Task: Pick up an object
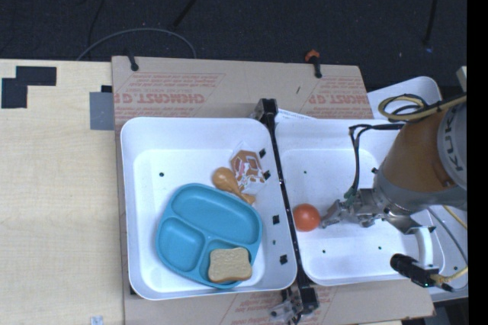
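i see my gripper [329,215] low in the right bin [335,148], tips just beside the orange ball [306,217]; i can't tell how it is set. the ball may roll off if nudged. farther left, a bread slice [229,264] sits on the blue tray [206,228].

One fixed camera, high above the bench, looking down at a slant.
Both bins [137,163] fit in frame; the far rim lies toward the top; the arm [419,156] enters from the right, with the left bin beyond its gripper [329,218].
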Motion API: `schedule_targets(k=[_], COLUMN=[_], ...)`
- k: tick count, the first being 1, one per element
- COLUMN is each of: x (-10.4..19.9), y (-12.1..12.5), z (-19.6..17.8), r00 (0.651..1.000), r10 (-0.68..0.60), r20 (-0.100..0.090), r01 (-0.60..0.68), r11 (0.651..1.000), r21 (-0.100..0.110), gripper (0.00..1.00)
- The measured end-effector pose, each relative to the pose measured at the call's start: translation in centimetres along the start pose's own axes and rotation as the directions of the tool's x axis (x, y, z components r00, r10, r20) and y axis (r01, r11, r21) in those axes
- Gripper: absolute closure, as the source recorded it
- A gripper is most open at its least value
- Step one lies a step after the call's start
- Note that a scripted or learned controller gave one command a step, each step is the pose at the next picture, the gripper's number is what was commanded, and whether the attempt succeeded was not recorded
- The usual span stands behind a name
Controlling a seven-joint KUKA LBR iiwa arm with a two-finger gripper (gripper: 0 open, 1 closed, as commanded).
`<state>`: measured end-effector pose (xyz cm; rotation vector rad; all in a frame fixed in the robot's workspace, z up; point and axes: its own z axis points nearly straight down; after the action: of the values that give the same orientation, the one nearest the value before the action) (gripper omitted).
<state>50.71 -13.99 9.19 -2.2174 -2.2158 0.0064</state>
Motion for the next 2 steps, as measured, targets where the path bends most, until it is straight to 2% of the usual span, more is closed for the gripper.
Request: schedule_targets(k=[1,2], x=[-0.1,-0.4], y=[0.0,0.0], z=[-1.3,-7.6], r00=[1.000,1.000], r10=[0.006,-0.001], r20=[0.000,0.002], r01=[-0.006,0.001], r11=[1.000,1.000], r21=[-0.002,-0.010], gripper=[1.00,1.00])
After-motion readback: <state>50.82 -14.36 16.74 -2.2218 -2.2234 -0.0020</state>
